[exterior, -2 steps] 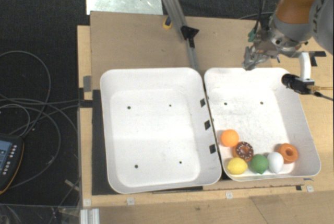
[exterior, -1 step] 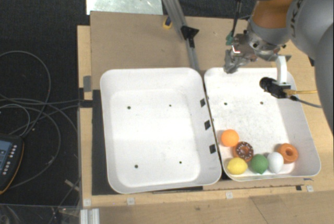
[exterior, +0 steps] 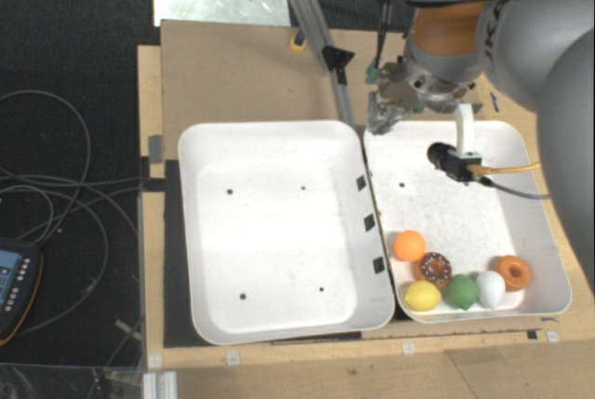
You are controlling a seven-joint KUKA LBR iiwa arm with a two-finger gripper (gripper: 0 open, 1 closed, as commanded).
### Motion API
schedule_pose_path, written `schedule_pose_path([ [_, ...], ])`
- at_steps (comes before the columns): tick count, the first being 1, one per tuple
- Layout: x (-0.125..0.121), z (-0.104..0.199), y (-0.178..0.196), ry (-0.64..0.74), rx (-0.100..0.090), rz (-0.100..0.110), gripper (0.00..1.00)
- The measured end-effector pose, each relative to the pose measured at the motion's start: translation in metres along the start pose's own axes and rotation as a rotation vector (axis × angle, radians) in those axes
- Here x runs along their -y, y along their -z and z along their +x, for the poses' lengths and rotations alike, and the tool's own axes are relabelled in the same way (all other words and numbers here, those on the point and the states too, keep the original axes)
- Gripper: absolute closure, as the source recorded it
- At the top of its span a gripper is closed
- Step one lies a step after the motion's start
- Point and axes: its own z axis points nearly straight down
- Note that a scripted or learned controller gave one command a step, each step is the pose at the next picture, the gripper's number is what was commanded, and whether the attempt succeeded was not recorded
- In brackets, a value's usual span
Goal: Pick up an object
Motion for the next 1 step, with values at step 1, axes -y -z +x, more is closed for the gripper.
schedule_pose_path([
  [1,0.0098,0.0636,-0.0009,0.0,0.0,0.001,1.0],
])
